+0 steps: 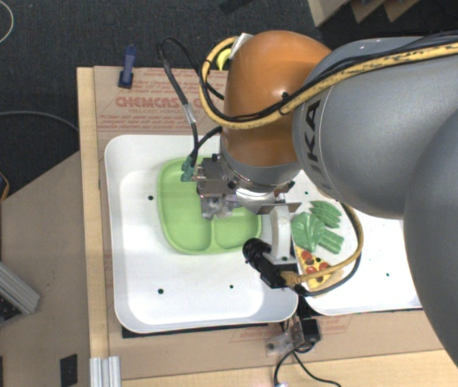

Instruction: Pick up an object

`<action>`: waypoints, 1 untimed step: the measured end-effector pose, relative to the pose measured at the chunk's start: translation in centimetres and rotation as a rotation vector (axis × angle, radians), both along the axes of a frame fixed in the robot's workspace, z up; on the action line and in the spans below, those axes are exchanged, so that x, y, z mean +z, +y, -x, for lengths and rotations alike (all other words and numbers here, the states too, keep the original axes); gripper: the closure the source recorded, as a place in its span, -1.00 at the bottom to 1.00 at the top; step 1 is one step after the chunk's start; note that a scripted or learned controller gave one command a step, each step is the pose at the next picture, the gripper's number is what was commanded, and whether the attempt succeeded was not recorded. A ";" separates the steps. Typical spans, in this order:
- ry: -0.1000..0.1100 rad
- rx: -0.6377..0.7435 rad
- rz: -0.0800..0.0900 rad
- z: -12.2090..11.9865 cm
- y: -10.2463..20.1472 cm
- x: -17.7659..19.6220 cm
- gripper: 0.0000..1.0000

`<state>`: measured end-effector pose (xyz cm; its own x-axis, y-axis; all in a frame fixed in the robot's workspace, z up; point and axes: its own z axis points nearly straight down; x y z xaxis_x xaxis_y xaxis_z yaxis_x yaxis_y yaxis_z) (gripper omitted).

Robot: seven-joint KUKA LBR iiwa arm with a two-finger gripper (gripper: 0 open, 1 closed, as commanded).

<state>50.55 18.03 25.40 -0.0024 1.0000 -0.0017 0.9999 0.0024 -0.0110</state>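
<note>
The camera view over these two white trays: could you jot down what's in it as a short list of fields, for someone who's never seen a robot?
left bin: holds a light green plate, partly hidden under the arm
right bin: holds a green ridged toy and a pizza-slice toy near its left edge
arm: grey with an orange band, reaching in from the right, wrist over the green plate
gripper: low over the plate; nothing seen held
bench: brown board with red lettering

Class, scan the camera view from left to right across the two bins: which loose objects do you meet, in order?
Light green plate in the left bin → green hand-shaped toy in the right bin, with a small pizza-slice toy just below it.
</note>
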 end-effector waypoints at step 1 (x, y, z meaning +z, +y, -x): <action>-0.016 -0.010 0.000 -3.2 -7.2 3.3 1.00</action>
